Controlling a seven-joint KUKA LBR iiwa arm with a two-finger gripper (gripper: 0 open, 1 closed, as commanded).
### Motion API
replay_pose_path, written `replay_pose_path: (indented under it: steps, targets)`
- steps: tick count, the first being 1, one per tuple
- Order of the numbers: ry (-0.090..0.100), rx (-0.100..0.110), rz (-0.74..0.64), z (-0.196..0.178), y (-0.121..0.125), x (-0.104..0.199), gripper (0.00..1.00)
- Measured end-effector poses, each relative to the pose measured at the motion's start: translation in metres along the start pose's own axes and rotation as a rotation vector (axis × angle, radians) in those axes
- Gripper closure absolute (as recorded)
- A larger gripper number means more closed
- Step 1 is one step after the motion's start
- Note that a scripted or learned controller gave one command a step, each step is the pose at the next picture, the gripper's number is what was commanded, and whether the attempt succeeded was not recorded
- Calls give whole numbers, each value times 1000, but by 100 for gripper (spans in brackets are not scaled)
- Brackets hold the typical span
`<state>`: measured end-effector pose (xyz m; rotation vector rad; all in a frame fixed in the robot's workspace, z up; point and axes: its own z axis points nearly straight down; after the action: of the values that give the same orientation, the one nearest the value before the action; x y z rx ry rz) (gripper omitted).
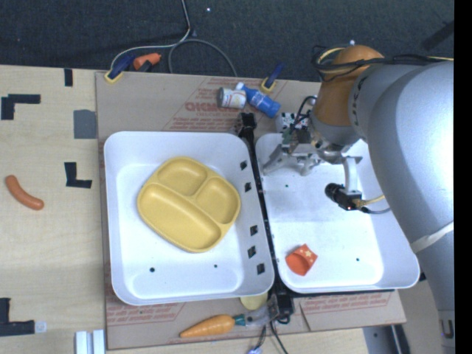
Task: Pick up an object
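Orange object [301,259], small and folded-looking, is seen lying on the floor of the right bin [369,268], toward its near edge and just right of the divider between the bins; its exact shape is too small to be made out. Much of the right bin's far and right portions is covered by the grey arm [413,146], whose bulk is cut off at the frame's right side. The gripper [295,155] is located at the far-left corner of the right bin, well apart from the orange object; whether its jaws are spread or pressed together cannot be told, and nothing is seen between them. In the left bin [122,220] a yellow divided plate [189,203] is recorded, lying flat. Outside the bins, a toy carrot [207,327] is noted at the near edge, a sausage-like piece [23,192] at far left, and a blue-and-white bottle [249,98] lying on its side beyond the bins.
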<state>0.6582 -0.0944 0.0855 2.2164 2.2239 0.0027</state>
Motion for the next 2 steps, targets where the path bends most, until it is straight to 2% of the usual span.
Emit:
replay_pose_path:
  steps: [1, 2]
  targets:
    - [-2, -1, 1, 0, -7, -2, 0]
    - [0, 1, 1, 0, 11, -13, 0]
